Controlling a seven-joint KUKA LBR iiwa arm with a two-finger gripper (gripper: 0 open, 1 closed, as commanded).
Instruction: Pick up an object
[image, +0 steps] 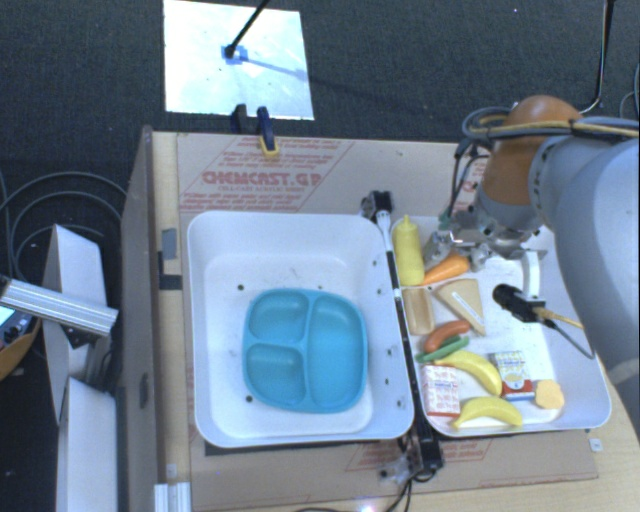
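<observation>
Desk (300, 165): flat brown cardboard sheet with red print, dark carpet around it.
Arm (590, 200): smooth grey shell, orange band, reaching in over the right bin.
Left bin (215, 250): shallow white plastic, holding a glossy blue divided plate (305, 350).
Right bin (590, 395): white, crowded with toy food.
Bottle (407, 250): yellow, lying along the divider.
Bananas (475, 370): two curved yellow pieces near the front.
Carrot (447, 268): orange, tapered, just below the end effector (462, 243).
End effector state: cannot tell whether apart or together.
</observation>
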